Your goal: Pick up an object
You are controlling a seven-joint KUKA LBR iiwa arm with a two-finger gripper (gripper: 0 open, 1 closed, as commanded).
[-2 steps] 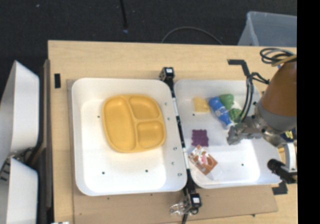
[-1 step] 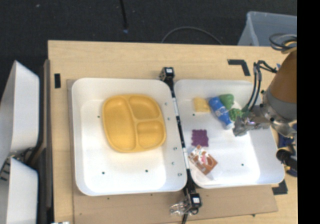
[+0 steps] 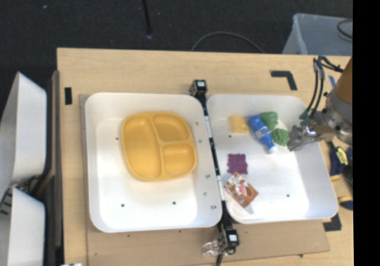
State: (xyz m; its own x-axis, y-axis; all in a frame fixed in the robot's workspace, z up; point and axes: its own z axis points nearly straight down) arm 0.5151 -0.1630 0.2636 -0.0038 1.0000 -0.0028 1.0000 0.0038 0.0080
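Objects are lying untouched in the right bin [image 3: 309, 199]: a green toy [image 3: 279, 136] and blue bottle [image 3: 260, 131] are sitting just beside the tool [image 3: 295, 139]. Tool state: cannot tell. Nothing is lifted; grasping and raising are remaining.

A pale wooden tabletop [image 3: 142, 72] is seen from above at a slant, set against a dark floor; two shallow white bins are carried on it side by side, touching along their inner edges; the left bin [image 3: 104, 205] is occupied by a yellow divided plate [image 3: 159, 145]; in the right bin [image 3: 309, 196] a small yellow block [image 3: 238, 124], a blue object [image 3: 260, 130], two green objects [image 3: 274, 128], a purple piece [image 3: 237, 163] and a red-and-white packet [image 3: 240, 190] are scattered; black corner marks [image 3: 284, 78] are fixed on the bare wood near the right bin's far corner; small black fittings [image 3: 198, 87] are placed at both ends of the seam between the bins.
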